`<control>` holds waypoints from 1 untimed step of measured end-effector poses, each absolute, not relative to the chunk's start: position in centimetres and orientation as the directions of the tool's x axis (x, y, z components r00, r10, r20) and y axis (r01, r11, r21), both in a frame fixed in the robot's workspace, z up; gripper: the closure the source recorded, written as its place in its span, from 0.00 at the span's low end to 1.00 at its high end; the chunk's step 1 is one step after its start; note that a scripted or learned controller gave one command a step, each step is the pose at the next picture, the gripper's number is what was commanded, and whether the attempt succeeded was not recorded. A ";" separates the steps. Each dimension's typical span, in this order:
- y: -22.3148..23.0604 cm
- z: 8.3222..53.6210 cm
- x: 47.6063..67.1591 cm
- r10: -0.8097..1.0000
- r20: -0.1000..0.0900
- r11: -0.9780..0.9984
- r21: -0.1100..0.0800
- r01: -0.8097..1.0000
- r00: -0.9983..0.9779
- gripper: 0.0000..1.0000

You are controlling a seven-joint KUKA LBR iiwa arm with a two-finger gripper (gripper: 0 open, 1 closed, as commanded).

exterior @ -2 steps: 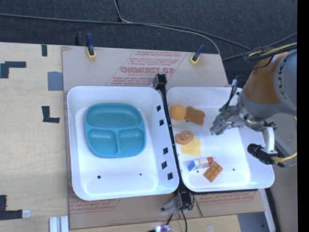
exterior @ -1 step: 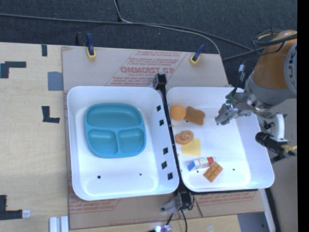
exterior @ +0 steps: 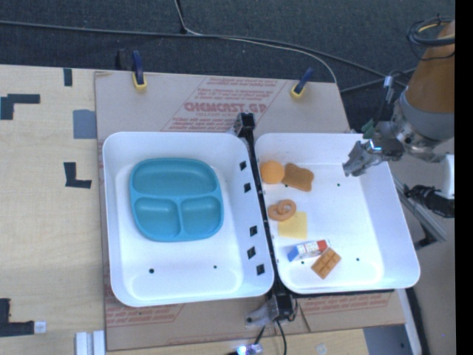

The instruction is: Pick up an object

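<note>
gripper [exterior: 358,161] hovered at right bin's [exterior: 384,220] far right rim | finger state: cannot tell | nearest object: brown bread-like piece [exterior: 298,177], leftward

Two bins [exterior: 118,198], one tray [exterior: 176,198], six toy foods [exterior: 295,226]

A pale wooden bench [exterior: 44,228] carries a brown cardboard sheet [exterior: 214,102] with red lettering, held at its far edge by two yellow-and-blue clamps [exterior: 137,72]. On the sheet sit two shallow white bins side by side, touching: the left bin [exterior: 122,272] and the right bin [exterior: 384,250]. Dark tape marks [exterior: 74,176] dot the bench's left part.
</note>
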State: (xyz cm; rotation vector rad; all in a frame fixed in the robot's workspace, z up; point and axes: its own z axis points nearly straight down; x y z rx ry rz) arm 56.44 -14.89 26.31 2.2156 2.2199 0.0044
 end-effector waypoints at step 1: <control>-9.8 26.7 56.3 1.000 0.001 0.006 -0.001 1.000 -0.006 1.00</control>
